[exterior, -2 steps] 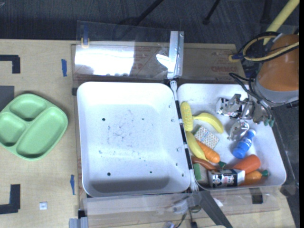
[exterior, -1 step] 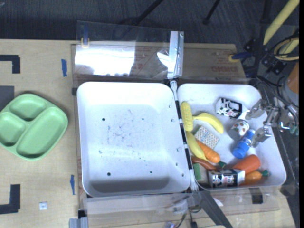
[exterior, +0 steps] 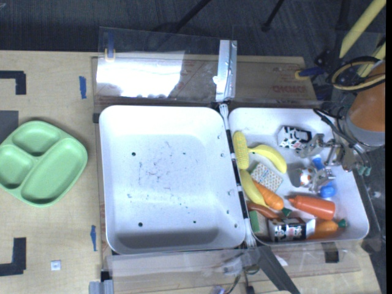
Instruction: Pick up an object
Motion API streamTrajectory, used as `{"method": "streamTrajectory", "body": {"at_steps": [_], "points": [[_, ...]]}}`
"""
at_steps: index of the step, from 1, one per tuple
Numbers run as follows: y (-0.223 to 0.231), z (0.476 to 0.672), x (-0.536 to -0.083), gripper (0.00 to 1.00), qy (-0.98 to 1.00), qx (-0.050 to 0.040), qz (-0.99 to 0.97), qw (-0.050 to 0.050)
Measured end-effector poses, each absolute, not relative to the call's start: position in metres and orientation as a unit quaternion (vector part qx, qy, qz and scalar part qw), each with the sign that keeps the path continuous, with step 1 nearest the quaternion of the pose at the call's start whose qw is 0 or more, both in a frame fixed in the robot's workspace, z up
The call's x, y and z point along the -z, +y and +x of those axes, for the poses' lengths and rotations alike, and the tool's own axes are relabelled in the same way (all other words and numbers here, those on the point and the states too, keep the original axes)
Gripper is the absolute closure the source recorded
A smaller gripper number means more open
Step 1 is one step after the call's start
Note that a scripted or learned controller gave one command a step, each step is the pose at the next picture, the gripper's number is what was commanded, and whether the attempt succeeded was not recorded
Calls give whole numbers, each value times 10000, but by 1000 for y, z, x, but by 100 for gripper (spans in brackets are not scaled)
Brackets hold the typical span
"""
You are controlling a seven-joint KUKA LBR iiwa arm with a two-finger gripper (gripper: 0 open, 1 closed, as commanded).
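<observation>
My gripper (exterior: 319, 162) hangs low over the right side of the right bin (exterior: 358, 192), on the arm (exterior: 368, 116) reaching in from the right. Directly under and beside it lie small blue pieces (exterior: 326, 190) and a shiny silver item (exterior: 304, 177). A black-and-white patterned object (exterior: 294, 137) sits just to its upper left. Further left are a yellow banana (exterior: 271, 156), a corn cob (exterior: 241, 149), a checkered packet (exterior: 267, 177) and a carrot (exterior: 270, 195). An orange bottle (exterior: 312, 206) and a dark can (exterior: 288, 229) lie along the bin's front.
The left bin (exterior: 107, 164) stands beside the right one, sharing a middle rim. A green divided plate (exterior: 41, 162) rests on the bench at far left. A clear plastic sheet (exterior: 156, 72) stands behind the left bin. Cables (exterior: 352, 72) hang at the upper right.
</observation>
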State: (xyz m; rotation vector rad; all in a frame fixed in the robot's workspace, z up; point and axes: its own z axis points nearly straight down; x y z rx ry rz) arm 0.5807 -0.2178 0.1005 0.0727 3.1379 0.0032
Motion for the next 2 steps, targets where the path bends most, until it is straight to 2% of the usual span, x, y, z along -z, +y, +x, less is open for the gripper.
{"method": "streamTrajectory", "body": {"at_steps": [1,2], "points": [[-183,664,-149,0,9996,-5,-273,23],[-203,663,-172,0,10000,-2,-88,35]]}}
